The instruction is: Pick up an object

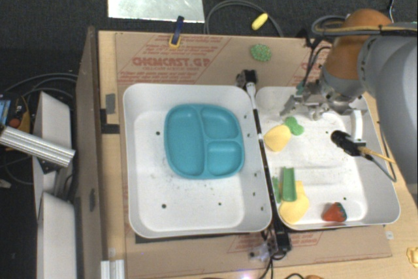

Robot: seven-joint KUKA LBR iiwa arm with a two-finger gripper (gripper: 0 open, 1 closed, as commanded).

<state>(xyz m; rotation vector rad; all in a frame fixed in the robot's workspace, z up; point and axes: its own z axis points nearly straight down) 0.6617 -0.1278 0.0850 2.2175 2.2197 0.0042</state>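
Observation:
The right bin (366,170) holds several small things. A yellow lump (277,138) lies near its left wall, touching a small green piece (293,127). Nearer the front lie a green flat stick (286,183), a yellow rounded piece (294,207) and a red piece (334,212). My gripper (304,106) hangs over the bin's far left part, just beyond the small green piece. Its fingers (291,104) are spread open, with nothing between them.
In the left bin (144,199) lies a blue divided plate (203,141). Behind the bins, a green ball (261,52) rests on the cardboard, with a yellow item (260,21) beyond it. The arm (382,68) covers the right bin's far right corner.

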